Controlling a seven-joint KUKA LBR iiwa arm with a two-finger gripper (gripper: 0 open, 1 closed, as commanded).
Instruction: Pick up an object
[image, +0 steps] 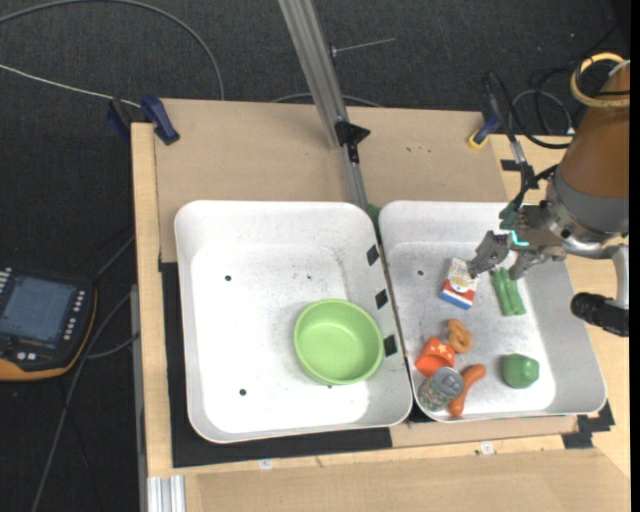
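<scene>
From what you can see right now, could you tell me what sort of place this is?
Likely a robotics lab test bench: a robot arm over two white bins, a teach pendant and loose cables on dark carpet.

Right bin (570, 330) crowded low; left bin (250, 300) open around green bowl (338, 342).

Two white bins (200, 240). One green bowl (338, 342). One small carton (459, 286). One green stick (510, 296). One green ball (519, 371). One pretzel (459, 334). One can (441, 385).
</scene>
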